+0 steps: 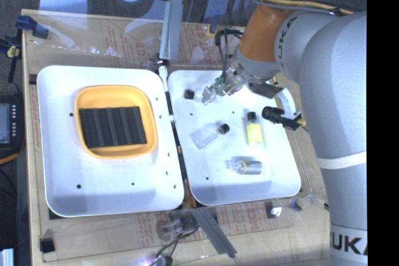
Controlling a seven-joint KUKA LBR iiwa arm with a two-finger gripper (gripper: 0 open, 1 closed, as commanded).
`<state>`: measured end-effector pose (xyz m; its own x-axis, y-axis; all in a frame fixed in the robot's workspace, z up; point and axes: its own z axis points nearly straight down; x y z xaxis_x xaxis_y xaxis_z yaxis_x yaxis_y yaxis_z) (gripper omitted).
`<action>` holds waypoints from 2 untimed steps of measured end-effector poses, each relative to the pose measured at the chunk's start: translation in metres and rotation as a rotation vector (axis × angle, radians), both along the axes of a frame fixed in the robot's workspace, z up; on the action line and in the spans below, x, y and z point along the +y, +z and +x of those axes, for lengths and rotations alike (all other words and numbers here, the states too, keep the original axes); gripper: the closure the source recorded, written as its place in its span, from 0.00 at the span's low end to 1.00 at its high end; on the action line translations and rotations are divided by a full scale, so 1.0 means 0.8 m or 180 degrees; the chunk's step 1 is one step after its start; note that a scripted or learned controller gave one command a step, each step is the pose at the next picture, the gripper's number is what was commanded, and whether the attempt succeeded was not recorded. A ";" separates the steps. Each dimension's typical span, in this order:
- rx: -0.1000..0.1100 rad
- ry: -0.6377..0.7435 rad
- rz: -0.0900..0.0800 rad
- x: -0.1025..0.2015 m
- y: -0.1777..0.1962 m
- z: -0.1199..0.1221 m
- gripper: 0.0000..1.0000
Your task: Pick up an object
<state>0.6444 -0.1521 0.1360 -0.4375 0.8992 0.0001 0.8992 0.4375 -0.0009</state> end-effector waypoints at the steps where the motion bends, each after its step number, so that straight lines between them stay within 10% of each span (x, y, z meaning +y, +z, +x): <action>1: 0.0001 0.0001 0.0000 0.000 0.000 0.000 0.00; 2: 0.0012 0.0219 0.0004 -0.007 -0.056 -0.090 0.00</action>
